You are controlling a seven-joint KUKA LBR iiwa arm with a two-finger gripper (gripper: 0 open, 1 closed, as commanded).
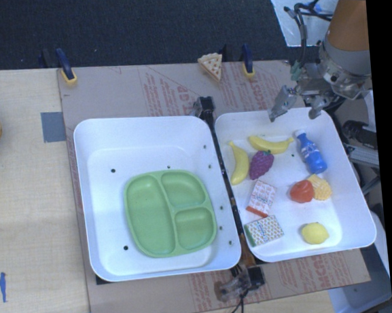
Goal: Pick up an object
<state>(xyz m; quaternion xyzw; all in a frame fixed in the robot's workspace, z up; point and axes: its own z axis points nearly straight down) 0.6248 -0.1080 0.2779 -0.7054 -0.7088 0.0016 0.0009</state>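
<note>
Objects for picking lie in the right bin (349, 193), and none sits between the gripper's fingers. Nearest the camera are a lemon (314, 233) by the front right corner and a small green-patterned box (264, 231) to its left, near the wall shared with the left bin (97, 195). Behind the box lies a red-and-white packet (261, 198), tilted. Further right, a tomato (301, 191) touches an orange-yellow fruit (320, 188) — the two sit side by side. Behind them a blue bottle (311, 152) lies on its side, white cap toward the far wall. Mid-bin, purple grapes (261, 164) rest between two bananas: one banana (239, 162) runs along the left wall, the other (271, 142) lies crosswise just behind the grapes and touches them.

In the left bin sits a green tray (169, 212) with three compartments, flat on the floor.

At the far edge of the right bin hangs the gripper (296, 107) — its two fingers are spread wide apart, one over the far rim, the other near the bottle's cap, with nothing held. The arm (345, 30) rises behind it toward the right.

Beyond the bins, on the cardboard sheet (142, 89), a pizza-slice toy (210, 66) lies beside a blue clamp (247, 59); another clamp (65, 66) holds the far left corner.
</note>
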